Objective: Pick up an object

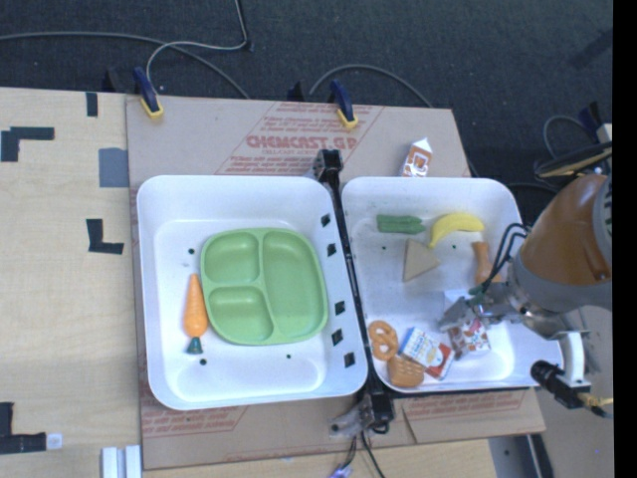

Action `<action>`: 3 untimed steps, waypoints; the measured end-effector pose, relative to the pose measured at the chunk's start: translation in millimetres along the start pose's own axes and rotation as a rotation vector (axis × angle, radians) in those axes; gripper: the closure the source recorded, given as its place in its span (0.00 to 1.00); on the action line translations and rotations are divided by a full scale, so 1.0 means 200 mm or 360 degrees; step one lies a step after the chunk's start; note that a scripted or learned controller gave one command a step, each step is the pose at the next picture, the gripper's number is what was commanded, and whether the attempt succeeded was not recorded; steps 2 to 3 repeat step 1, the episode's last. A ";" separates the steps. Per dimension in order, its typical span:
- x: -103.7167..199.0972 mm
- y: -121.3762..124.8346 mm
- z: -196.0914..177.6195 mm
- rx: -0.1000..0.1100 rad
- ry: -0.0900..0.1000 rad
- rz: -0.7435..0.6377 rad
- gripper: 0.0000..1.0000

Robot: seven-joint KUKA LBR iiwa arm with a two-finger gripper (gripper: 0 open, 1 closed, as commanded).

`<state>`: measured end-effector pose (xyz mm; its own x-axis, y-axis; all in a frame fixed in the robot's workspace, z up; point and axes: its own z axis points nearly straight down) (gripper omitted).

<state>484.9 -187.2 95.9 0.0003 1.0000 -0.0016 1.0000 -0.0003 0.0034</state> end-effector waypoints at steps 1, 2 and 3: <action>0.39 0.36 0.05 -0.0005 0.0003 -0.0005 1.00; 0.39 0.36 0.05 -0.0005 0.0003 -0.0005 1.00; 0.39 0.36 0.05 -0.0005 0.0003 -0.0005 1.00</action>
